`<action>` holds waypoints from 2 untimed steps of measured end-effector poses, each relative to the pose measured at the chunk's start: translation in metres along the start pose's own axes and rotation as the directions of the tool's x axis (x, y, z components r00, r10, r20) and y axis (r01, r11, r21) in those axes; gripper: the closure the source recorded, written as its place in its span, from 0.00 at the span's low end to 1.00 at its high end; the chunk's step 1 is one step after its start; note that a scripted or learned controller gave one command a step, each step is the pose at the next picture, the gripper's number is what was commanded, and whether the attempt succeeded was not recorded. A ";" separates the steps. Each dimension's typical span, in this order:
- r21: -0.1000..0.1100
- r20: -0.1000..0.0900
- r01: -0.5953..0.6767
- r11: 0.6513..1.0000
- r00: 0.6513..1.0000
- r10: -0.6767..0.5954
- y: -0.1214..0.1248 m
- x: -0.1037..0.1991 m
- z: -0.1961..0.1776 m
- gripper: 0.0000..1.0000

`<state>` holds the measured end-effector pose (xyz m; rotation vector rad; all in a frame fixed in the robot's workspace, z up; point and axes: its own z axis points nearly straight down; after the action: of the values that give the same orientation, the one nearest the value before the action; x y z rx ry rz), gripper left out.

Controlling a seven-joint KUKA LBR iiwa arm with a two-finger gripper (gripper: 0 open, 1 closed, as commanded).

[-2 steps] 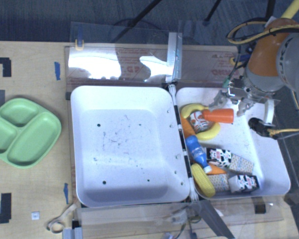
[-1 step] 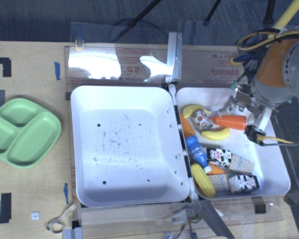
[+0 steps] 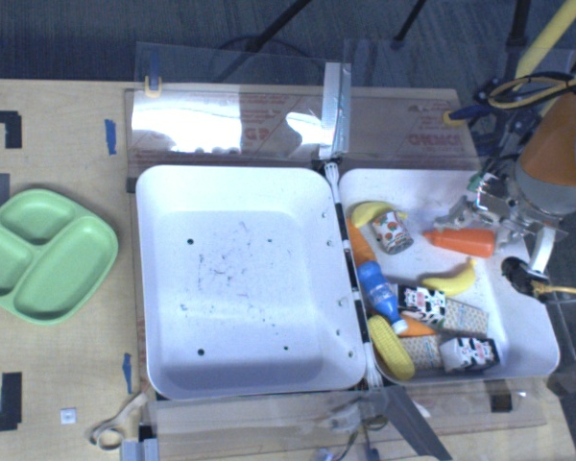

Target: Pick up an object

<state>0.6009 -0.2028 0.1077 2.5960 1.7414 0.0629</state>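
Wooden table [image 3: 67, 113], two bins: your pincer [image 3: 490, 221] hangs just right of the orange carrot [image 3: 464, 242]. Can't tell its state; next, close squarely on it.

Arm: I see it reaching in from the right, its orange band [image 3: 560, 152] high at the frame's edge.
Wrist: grey, tilted down and to the left.
Gripper [image 3: 480, 209]: low over the right side; from here I can't make out its working end clearly.

arm [image 3: 557, 152] cut off at right edge
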 end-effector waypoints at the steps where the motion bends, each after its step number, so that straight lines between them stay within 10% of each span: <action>1: -0.007 0.019 0.189 0.982 0.982 -0.189 -0.002 0.006 0.000 0.00; 2: -0.006 0.024 0.250 0.968 0.968 -0.249 -0.004 0.007 0.000 0.00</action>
<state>0.5998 -0.1950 0.1075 2.3380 2.0371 0.0369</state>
